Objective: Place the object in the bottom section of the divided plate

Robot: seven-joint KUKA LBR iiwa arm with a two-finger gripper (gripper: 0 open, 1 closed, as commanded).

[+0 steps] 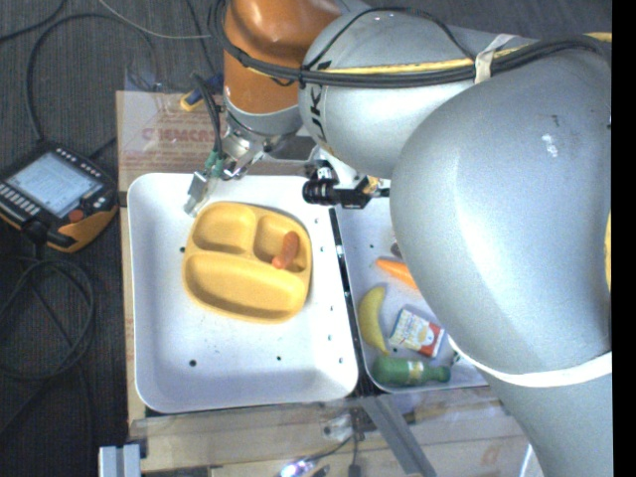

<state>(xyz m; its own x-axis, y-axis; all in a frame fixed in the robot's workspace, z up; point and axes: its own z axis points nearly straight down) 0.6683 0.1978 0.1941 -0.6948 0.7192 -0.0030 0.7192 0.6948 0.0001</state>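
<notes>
Not done: bottom section of yellow plate (246, 262) bare, small sausage (288, 250) in upper-right compartment, jaws' state unclear.

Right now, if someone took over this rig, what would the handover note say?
Gripper: above the left bin's top-left corner, just off the divided plate's upper-left rim; nothing visible in it.
Things: yellow divided plate in the left bin; a small orange-red object lies in its upper-right section. Banana, small carton and green bottle sit in the right bin.
Done: nothing in the large bottom section yet.
Left: get the object into the bottom section.
</notes>
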